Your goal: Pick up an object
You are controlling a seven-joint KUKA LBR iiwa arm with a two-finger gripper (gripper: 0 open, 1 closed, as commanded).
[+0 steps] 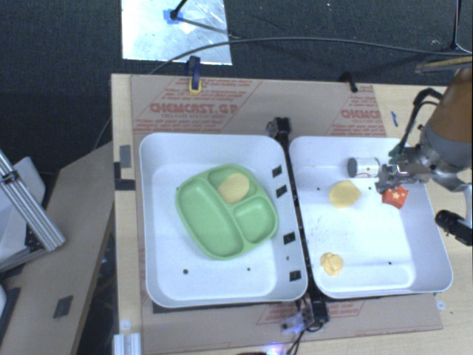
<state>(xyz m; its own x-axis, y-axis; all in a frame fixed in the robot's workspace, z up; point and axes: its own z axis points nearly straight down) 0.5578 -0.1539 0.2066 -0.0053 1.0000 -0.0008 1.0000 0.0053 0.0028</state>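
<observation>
The arm reaches in from the right and its pincer [389, 177] hangs low over the right bin [425, 272], near the bin's far right part. Directly beside and under the fingertips lies a small red-orange object [397, 196]; whether it is between the fingers or merely next to them I cannot tell, nor whether the pincer is spread or pressed together. Just to the pincer's left lies a small grey and white cylinder with a red end [361, 167], and a little further in a pale yellow round piece [344, 194]; a smaller yellow lump [332, 262] sits near the front of the same bin. The left bin [170, 272] holds a green divided plate [222, 217] with a yellow piece [234, 188] in one compartment. This looks like the grasp attempt on the red-orange object. The next move calls for a firm closure followed by a straight lift, clear of the cylinder.
</observation>
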